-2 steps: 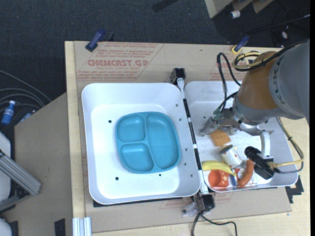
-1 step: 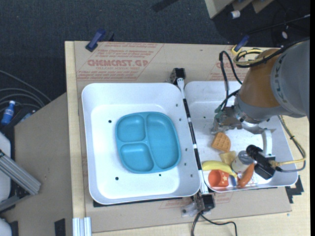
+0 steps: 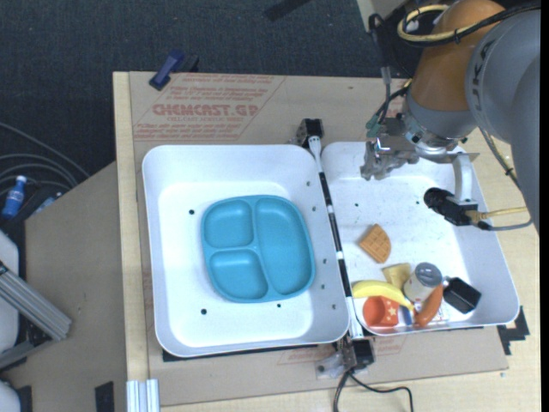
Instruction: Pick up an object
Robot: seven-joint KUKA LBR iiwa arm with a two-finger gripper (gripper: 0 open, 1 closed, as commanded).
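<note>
Looking down, we are seeing the gripper [image 3: 380, 163] hovering at the right bin's [image 3: 489, 264] far end, its grasp impossible to tell, while the cracker [image 3: 375, 243] and toy food [image 3: 390, 303] are lying nearer, apparently awaiting picking.

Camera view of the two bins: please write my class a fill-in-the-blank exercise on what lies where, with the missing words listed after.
1. The blue plate has ___ compartments.
2. The plate lies in the ___ bin.
3. The cracker lies in the ___ bin.
4. The gripper hangs over the right bin's ___ end.

Missing words: three; left; right; far
</note>
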